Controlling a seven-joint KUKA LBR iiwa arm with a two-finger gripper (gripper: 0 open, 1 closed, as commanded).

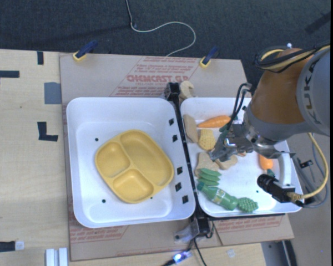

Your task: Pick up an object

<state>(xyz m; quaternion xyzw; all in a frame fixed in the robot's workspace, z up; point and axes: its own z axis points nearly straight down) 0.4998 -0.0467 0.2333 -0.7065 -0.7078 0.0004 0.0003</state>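
The grey arm (288, 101) with its orange band leans in from the right over the right bin (240, 206), its gripper (228, 148) low among the toy food, just beside a tan piece (227, 162); whether it is closed is unclear. An orange carrot (213, 122) lies nearby, green vegetables (222, 195) toward the front edge. The left bin (80, 148) holds a yellow divided tray (134, 165) with bare floor around it.

The end effector (226, 151) hangs low over the toy food in the right bin (241, 206); a yellow tray (134, 165) fills the left bin (80, 165).
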